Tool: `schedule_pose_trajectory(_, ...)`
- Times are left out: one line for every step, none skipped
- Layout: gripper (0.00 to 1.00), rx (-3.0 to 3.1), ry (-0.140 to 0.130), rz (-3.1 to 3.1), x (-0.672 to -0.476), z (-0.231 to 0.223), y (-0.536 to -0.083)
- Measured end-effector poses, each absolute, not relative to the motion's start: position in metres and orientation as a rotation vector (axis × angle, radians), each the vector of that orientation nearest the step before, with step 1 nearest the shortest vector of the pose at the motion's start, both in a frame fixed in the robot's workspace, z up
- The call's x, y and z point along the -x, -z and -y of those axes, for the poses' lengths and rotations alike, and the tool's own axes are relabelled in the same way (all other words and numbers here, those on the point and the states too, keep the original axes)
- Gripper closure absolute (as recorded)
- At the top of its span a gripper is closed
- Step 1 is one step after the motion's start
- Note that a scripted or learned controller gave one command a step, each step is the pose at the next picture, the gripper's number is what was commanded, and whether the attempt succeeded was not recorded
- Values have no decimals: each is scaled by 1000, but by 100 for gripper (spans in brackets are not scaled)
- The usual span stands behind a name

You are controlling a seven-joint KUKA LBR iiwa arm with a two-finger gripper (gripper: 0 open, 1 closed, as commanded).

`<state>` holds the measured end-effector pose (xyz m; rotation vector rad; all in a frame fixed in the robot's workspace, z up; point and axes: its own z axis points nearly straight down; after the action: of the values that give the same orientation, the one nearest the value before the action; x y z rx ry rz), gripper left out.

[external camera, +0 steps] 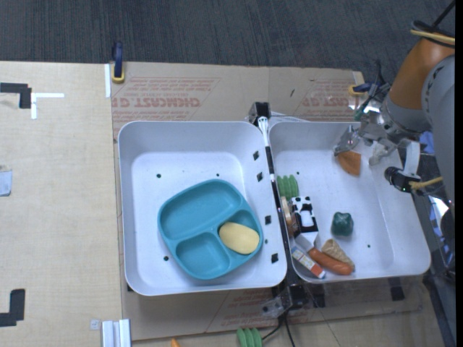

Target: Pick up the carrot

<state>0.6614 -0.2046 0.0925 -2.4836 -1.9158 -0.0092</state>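
Note:
The carrot [330,261], a long orange-red piece, lies near the front wall of the right bin [391,226], next to a tan cone-shaped item [338,249]. My gripper [359,149] hangs over the bin's far right corner, well away from the carrot. A stubby orange-brown piece [350,163] sits directly under the gripper, at its near-left side. Whether the gripper touches that piece is unclear.
A dark green item [342,224] sits mid-bin, with a green ridged item [288,186] and a black-and-white item [304,214] along the left wall. The left bin [137,194] holds a teal divided plate [189,219] bearing a yellow lump [239,238].

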Motion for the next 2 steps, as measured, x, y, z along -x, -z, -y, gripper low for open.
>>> schedule_pose_trajectory(0, 2338, -3, 2099, -607, 164, -92)
schedule_pose_trajectory(0, 2208, 3, 2236, -659, 209, -94)
